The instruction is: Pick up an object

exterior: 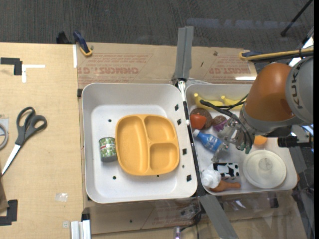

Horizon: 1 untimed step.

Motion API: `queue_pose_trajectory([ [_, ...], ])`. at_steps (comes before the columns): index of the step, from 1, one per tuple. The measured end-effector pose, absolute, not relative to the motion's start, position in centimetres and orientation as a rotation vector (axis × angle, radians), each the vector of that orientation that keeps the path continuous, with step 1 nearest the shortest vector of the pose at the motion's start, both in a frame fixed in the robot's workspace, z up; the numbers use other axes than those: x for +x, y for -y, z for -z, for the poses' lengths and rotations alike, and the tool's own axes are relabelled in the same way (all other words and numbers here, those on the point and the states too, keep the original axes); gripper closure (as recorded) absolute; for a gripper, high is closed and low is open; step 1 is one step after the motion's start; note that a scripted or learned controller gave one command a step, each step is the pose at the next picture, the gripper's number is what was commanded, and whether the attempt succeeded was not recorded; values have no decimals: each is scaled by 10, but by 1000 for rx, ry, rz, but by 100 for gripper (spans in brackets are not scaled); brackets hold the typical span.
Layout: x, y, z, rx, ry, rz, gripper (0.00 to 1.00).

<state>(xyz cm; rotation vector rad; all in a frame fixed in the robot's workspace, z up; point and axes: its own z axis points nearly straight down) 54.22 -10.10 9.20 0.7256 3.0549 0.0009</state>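
Note:
My gripper point(230, 142) hangs low in the right bin point(289, 185), below the orange-banded wrist point(269, 96). It is right beside the right end of a blue bottle point(208, 141) that lies on the bin floor. Around it are a red round fruit point(200, 118), a dark purple piece point(219, 122), a yellow banana point(214, 102) at the back and a black-and-white cow toy point(229, 170) in front. I see nothing lifted off the floor.
A white round lid point(265, 168), a small orange piece point(259, 140) and a white-and-brown item point(219, 181) also lie in the right bin. The left bin point(94, 183) holds a yellow divided plate point(148, 144) and a small green can point(107, 149). Scissors point(22, 131) lie on the bench at left.

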Motion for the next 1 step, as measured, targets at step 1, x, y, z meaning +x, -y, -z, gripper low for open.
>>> queue_pose_trajectory([
  [1,560,105,-92,818,-3031,0,0],
])
